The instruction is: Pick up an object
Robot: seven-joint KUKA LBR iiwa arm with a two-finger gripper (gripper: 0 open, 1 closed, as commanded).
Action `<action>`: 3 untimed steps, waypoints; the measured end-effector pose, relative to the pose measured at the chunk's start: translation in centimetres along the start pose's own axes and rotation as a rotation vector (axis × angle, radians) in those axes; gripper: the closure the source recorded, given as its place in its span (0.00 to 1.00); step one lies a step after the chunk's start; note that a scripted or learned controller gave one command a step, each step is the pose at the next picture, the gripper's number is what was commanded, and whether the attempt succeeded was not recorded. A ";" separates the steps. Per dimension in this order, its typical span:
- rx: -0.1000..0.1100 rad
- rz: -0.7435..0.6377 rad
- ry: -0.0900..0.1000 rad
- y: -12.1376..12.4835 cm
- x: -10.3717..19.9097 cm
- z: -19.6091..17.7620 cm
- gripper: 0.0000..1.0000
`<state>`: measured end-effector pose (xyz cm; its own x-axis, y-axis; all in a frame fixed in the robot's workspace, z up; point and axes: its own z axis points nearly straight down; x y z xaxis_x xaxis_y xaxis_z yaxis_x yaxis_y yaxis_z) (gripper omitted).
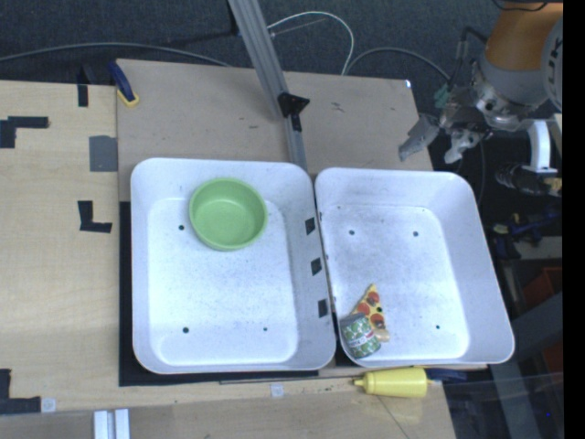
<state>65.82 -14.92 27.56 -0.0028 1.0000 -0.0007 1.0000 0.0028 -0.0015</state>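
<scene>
Green bowl sits in the left bin; swing the released, empty pincer from beyond the right bin, descend over its rim.

you've got two bins side by side on the bench, their inner walls touching. in the left bin a bowl sits toward the far side, near the middle. in the right bin a small packet lies in the near left corner, against the wall. just outside that bin's near edge a bottle lies on its side. the gripper hangs beyond the right bin's far right corner.
</scene>
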 end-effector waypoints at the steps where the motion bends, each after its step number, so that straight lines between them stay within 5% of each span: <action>1: 0.000 0.000 0.000 0.0 0.0 0.0 0.00; 3: 0.004 0.000 0.000 0.5 0.7 11.0 0.00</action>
<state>66.26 -14.27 16.54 -0.0031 1.0000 -0.0007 1.0000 0.0031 -0.0056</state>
